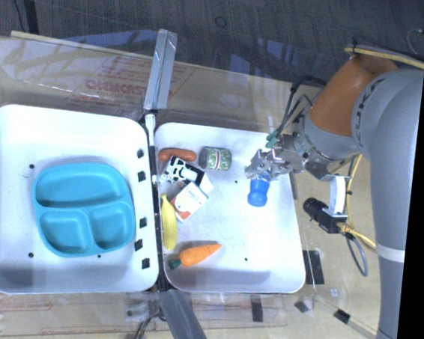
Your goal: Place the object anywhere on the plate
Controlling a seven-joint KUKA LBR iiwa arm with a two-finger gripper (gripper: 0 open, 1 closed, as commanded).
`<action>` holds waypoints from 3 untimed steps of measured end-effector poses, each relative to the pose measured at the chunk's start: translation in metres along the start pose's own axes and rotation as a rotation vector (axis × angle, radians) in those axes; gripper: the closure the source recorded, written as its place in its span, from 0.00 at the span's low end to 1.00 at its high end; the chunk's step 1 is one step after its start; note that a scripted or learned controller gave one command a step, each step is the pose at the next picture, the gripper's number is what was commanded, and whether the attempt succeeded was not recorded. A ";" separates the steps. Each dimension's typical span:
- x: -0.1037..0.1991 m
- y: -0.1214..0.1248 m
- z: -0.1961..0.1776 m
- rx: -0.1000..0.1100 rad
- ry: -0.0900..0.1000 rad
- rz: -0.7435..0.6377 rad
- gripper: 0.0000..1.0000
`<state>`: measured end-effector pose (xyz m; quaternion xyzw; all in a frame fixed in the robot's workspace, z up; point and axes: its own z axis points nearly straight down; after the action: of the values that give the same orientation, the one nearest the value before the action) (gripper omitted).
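Camera view: grey two-finger gripper (263,167) over right white bin (280,274), small blue plastic bottle-like object (258,191) directly beneath fingertips, seemingly pinched at top, hanging upright, long axis vertical, top toward gripper. Risk: shallow pinch slips during carry to blue compartment plate (84,208), far left of gripper.

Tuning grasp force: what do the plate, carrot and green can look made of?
Plate: looks like moulded plastic, matte blue, with rounded compartments. Carrot: likely toy plastic, uniform orange with a slight sheen. Green can: probably metal or plastic with a printed label; too small to tell.
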<state>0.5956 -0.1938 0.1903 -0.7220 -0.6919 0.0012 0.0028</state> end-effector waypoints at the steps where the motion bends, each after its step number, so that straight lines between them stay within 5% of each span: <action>1: 0.055 -0.004 0.022 -0.001 -0.001 -0.022 1.00; 2: 0.123 -0.068 -0.001 -0.002 -0.001 -0.148 1.00; 3: 0.194 -0.072 0.000 0.000 -0.002 -0.467 1.00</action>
<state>0.5319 0.0028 0.1908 -0.5422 -0.8402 0.0014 0.0023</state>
